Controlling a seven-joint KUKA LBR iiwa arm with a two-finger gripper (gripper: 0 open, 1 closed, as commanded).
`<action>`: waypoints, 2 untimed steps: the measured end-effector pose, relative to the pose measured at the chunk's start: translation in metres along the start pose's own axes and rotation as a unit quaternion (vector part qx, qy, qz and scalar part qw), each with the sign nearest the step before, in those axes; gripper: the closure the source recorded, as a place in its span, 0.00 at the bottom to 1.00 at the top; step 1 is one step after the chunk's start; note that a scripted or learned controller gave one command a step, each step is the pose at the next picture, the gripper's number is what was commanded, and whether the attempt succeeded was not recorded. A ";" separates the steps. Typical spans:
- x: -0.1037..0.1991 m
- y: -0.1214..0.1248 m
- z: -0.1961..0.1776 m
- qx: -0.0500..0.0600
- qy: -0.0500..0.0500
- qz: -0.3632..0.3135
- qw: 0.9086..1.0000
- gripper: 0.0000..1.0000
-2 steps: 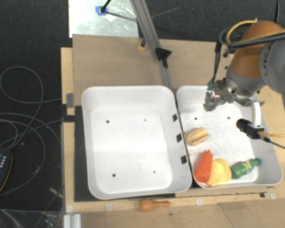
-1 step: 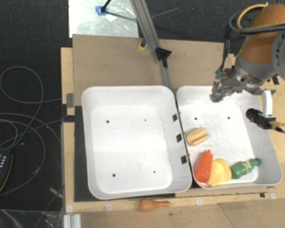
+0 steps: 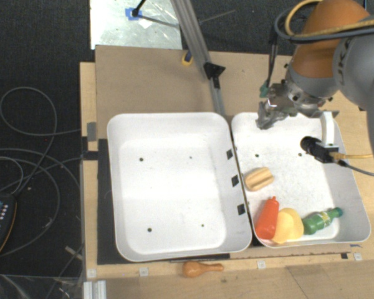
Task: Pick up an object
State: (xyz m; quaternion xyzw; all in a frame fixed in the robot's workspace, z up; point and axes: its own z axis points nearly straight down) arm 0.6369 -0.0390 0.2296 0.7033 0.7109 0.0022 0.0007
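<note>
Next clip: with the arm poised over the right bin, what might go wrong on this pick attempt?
1. The red bottle, yellow piece and green bottle are bunched in the right bin's near corner, so a grasp may slip or nudge neighbours.
2. The tool is over the far end, apart from the bread roll.

The KUKA arm [image 3: 361,61] shows smooth grey casing on its rounded links, with 1 glossy orange band [image 3: 327,27] bulging above the wrist. A yellow cable [image 3: 293,14] loops beside the band. Below sits a darker metal wrist assembly and the gripper [image 3: 266,118], beside a white bracket carrying a black fitting [image 3: 316,147].
</note>
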 end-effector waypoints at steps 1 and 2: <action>0.061 0.008 -0.003 0.000 0.000 0.000 1.000 1.00; 0.108 0.009 0.003 0.001 0.000 0.000 1.000 1.00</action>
